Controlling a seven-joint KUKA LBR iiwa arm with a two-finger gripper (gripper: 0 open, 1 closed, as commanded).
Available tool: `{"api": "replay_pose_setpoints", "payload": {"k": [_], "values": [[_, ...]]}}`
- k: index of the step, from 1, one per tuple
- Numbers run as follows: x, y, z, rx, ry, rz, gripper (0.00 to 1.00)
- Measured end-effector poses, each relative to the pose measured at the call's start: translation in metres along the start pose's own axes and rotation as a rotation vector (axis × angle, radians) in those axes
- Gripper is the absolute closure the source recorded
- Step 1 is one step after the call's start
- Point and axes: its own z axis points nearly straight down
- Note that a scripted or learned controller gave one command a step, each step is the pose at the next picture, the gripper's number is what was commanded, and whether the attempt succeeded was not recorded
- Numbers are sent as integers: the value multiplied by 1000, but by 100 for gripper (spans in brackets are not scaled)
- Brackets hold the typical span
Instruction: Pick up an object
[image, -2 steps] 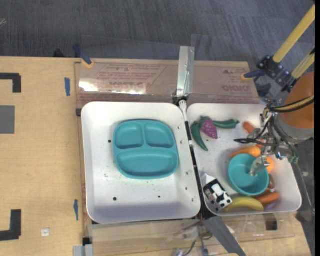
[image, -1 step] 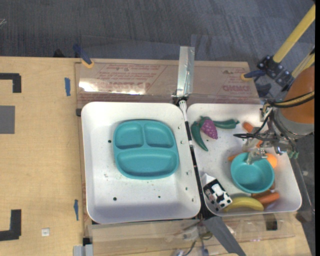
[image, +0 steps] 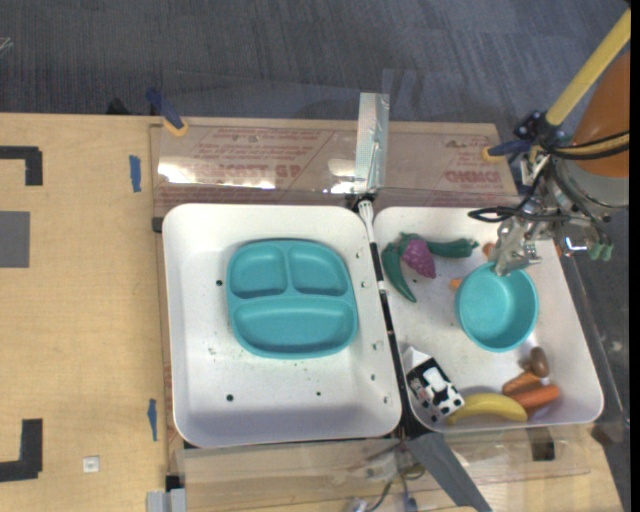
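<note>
Red printing runs across the clear plastic sheet (image: 260, 160) lying behind the two bins, on both its left part and its right part (image: 465, 160). The lettering is seen mirrored or upside down and is too blurred to read; no word or number can be made out with certainty. The black and white block (image: 432, 386) in the right bin (image: 580, 340) carries dark markings, not legible as text.
</note>
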Motion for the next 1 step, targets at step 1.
{"api": "replay_pose_setpoints", "payload": {"k": [1], "values": [[96,-9,79,0,2,-72,100]]}}
